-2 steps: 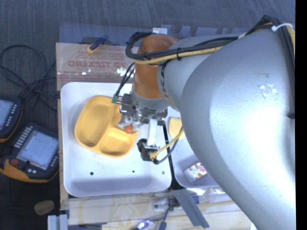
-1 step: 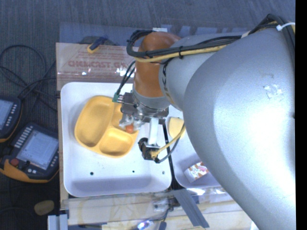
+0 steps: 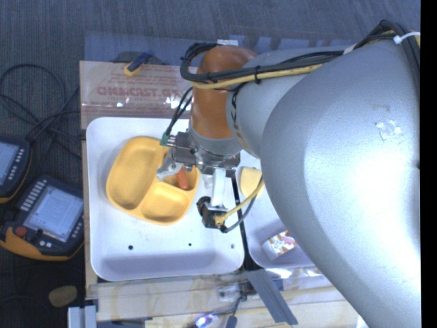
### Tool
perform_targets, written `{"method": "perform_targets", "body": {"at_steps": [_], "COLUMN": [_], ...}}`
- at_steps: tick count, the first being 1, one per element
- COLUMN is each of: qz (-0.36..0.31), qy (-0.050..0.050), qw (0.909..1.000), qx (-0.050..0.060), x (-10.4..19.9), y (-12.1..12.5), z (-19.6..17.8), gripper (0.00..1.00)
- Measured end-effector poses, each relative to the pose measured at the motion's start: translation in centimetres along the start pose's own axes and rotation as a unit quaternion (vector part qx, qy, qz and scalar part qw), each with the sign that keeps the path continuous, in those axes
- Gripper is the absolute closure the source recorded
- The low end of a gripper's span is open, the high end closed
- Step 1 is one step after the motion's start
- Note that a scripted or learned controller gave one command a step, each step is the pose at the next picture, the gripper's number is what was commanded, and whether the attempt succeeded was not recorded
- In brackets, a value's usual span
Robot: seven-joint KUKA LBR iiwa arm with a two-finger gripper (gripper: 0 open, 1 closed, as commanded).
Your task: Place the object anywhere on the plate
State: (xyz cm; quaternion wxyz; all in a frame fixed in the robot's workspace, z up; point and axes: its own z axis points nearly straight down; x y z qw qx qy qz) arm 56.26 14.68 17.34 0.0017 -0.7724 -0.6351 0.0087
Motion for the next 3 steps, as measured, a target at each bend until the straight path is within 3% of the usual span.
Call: {"method": "perform_targets", "body": {"at_steps": [1,2,3], "qz": [0.0,0.0,0.14], "qy": [-0.001,-0.001,0.004], "qw": [1.0,1.0,0.9901], "qx": [0.002,0.002,-0.006], "x": [0.0,-0.1,1.7], "y": [-0.1,-0.1,7.3], "z": [-0.8,-0.8,-5.4], "gripper": [1.0,0.0,0.0]}}
